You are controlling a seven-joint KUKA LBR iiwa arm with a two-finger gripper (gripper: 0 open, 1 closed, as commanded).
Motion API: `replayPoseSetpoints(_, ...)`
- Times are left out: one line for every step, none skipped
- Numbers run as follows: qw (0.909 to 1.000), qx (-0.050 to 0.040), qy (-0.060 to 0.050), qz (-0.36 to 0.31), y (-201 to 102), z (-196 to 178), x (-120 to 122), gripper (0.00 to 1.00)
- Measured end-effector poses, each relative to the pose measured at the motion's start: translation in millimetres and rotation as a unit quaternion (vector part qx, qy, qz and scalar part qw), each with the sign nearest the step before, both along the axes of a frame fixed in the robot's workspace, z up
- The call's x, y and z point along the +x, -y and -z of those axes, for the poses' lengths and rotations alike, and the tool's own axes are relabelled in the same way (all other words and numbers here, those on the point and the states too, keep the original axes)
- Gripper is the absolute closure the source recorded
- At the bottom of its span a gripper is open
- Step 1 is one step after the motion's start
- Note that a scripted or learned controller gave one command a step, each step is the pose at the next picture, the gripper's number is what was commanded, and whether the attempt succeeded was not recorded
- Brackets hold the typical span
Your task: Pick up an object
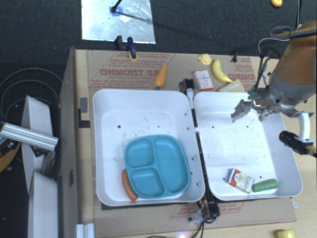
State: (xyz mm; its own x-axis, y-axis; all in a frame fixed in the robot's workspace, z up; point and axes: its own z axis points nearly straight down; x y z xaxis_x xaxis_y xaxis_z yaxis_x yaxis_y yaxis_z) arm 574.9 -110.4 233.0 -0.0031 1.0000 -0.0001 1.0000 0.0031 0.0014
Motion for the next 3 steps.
replayPoseSetpoints(1.0000, 0.0000, -0.002, 0.002, 31.3, 132.4, -4.4, 0.00)
replayPoseSetpoints(1.0000, -0.0002, 0.001, 0.001, 29.6, 117.3, -2.9, 1.00)
replayPoseSetpoints(1.0000, -0.0002, 0.002, -0.002, -10.5, 45.6, 24.9, 1.00)
